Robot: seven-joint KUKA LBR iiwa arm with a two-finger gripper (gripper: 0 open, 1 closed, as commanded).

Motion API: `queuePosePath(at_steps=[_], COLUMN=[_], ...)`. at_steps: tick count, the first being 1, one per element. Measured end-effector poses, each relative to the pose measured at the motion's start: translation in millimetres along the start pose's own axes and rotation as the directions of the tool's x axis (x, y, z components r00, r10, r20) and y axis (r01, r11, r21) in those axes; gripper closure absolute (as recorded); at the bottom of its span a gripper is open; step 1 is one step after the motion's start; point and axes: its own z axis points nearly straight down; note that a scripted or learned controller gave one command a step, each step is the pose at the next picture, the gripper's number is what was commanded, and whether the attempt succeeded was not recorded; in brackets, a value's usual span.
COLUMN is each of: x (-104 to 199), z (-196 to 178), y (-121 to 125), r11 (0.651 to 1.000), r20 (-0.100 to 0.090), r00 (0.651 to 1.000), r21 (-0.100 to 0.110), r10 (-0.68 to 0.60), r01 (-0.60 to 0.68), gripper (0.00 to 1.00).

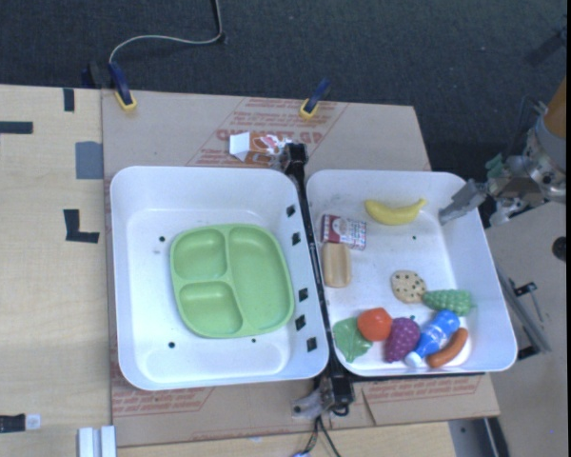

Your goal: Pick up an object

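With our two-finger gripper point(468, 201) spread open and empty at the frame's right, we risk a miss: the curved yellow plastic banana point(394, 210) nearby could roll away.

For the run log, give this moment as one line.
hand at right white bin's right rim | nothing held | yellow toy banana nearest

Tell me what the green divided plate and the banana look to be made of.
Green divided plate: likely moulded plastic, uniform colour, soft sheen, rounded compartment ridges. Banana: probably a plastic toy, evenly yellow and smooth, lying among other toy foods, though too small to be sure.
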Motion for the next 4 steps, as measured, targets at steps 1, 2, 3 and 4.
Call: queuePosePath(at_steps=[1,2,3,4], x=[32,50,26,21], z=[116,165,87,129], y=[-47,-32,-6,-52], r11=[1.000,1.000,1.000,1.000], r20=[-0.003,0.000,0.002,-0.001], r00=[1.000,1.000,1.000,1.000], r21=[0.005,0.000,-0.003,0.003], r10=[0.000,0.000,0.001,0.001], r01=[0.000,0.000,-0.001,-0.001], gripper=[0.00,0.00,0.00,0.00])
